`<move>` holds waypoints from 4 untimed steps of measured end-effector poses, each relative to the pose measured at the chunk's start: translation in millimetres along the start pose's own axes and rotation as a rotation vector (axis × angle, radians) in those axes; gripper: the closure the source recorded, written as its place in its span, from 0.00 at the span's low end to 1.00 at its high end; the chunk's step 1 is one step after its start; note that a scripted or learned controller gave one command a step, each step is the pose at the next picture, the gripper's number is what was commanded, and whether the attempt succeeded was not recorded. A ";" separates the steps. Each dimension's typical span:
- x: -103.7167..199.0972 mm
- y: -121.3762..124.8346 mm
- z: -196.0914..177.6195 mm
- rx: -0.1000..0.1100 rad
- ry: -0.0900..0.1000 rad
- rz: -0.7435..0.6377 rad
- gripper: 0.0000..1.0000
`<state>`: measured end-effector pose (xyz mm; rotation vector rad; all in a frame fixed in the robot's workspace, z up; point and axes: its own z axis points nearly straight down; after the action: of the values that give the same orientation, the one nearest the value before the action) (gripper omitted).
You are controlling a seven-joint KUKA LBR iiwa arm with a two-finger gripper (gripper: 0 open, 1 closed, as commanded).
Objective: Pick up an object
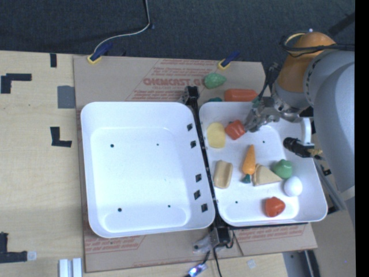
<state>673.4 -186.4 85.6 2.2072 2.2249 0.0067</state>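
Observation:
The right bin (305, 215) holds several toy foods: a yellow piece (216, 135), a red piece (234, 130), an orange carrot (248, 159), a tan bread piece (222, 173), a cream wedge (265, 175), a green piece (282, 168), a white egg (293, 186) and a red pepper (274, 206). My gripper (257, 118) is low over the bin's far part, just right of the red piece and very close to it. Whether it touches that piece is unclear.
The left bin (92, 154) lies beside the right one. Behind the right bin, on the cardboard, rest a green item (214, 80) and an orange-red item (240, 95). The grey arm (340, 114) covers the right bin's far right corner.

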 end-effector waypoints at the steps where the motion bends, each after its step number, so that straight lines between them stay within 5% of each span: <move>1: -21.2 -5.0 0.7 0.007 0.001 0.008 1.00; 2: -20.3 -4.5 -9.7 0.007 -0.001 0.006 1.00; 3: -38.0 -55.2 0.1 0.008 0.001 0.010 1.00; 4: -37.0 -55.3 -0.8 0.005 0.000 0.008 1.00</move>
<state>618.4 -223.8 86.0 2.2181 2.2190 0.0015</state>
